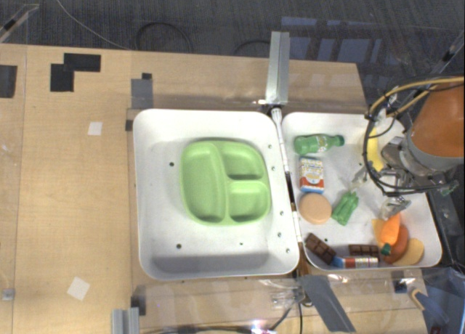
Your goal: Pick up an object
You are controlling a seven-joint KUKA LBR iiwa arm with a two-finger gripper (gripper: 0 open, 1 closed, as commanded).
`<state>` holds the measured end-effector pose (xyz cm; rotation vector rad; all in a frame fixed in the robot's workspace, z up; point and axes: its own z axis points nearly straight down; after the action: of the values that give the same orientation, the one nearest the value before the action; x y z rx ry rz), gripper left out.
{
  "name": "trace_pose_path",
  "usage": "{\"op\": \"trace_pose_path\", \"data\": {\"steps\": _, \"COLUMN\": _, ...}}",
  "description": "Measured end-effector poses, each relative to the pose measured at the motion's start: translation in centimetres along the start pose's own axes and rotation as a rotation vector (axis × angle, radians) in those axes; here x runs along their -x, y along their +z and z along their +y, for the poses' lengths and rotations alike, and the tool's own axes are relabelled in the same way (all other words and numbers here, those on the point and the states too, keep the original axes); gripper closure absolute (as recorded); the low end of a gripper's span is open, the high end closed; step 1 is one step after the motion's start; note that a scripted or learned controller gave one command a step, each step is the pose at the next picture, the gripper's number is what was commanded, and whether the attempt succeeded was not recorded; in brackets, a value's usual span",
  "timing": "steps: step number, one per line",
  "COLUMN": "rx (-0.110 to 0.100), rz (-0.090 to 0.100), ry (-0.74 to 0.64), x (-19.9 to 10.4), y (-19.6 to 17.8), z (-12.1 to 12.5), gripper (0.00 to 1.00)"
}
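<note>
Your likeliest target is the orange carrot point(391, 231), lying near the right end of the right bin point(434, 261), touching a pale yellow round piece point(413, 250) just beyond it toward the near right corner. The tool point(396, 205) hangs right over the carrot's top end, but you cannot tell whether it is spread or closed, and nothing shows it holding anything. Treat the pick as not yet done: the arm point(436, 129) is over the bin, the lift is still to come.

Around the carrot, you have a dark brown bar point(363, 250) along the near wall and a second brown piece point(320, 247) at the near left corner. Further left sit a tan round disc point(316, 208), a small green bottle point(346, 207) lying tilted, a red and white carton point(311, 171), and a green bottle point(317, 142) on its side at the far end. A yellow banana point(373, 152) is partly hidden by cables.

The left bin point(145, 180) holds a green divided tray point(224, 181). Both bins rest on the wooden counter point(65, 202).
</note>
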<state>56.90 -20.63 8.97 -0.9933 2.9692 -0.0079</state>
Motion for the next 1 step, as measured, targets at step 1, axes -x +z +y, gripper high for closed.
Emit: {"op": "trace_pose_path", "data": {"steps": 1, "rx": -0.004, "rz": -0.005, "ry": -0.095, "x": 2.97, "y": -0.11, "z": 5.40, "gripper": 0.00}}
